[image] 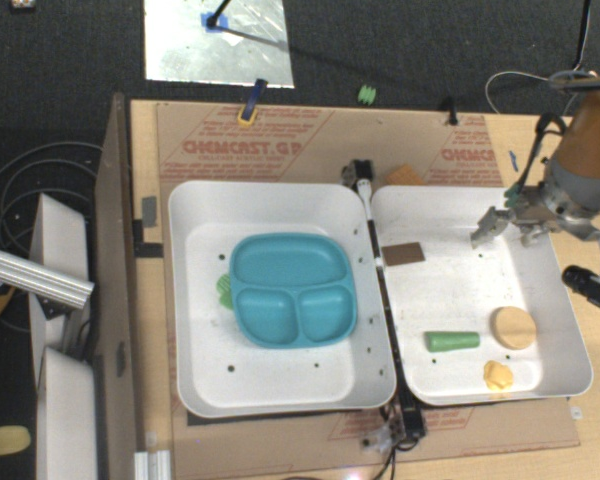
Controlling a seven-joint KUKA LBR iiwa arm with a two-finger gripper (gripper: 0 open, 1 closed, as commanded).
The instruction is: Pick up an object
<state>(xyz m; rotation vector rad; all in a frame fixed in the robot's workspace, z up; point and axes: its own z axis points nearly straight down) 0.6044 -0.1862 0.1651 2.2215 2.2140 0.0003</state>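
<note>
Nothing is picked yet: the gripper [500,223] hovers at two o'clock over the right white bin [570,368], jaws spread and bare; the green plastic cylinder [452,341] lies at six o'clock.

We see an evenly, brightly lit scene, the light falling from above. The two white bins [280,203] come close to overexposure, their floors nearly washed out, while the dark floor [60,58] around the tabletop [310,133] stays deep and grainy. A reflective sheet [215,28] at the top throws patchy glare. Shadows are soft and short; the teal tray [292,288] casts only a faint rim of shade. Focus is moderate throughout, with small details slightly soft and the arm [590,158] at the right edge a little blurred.
</note>
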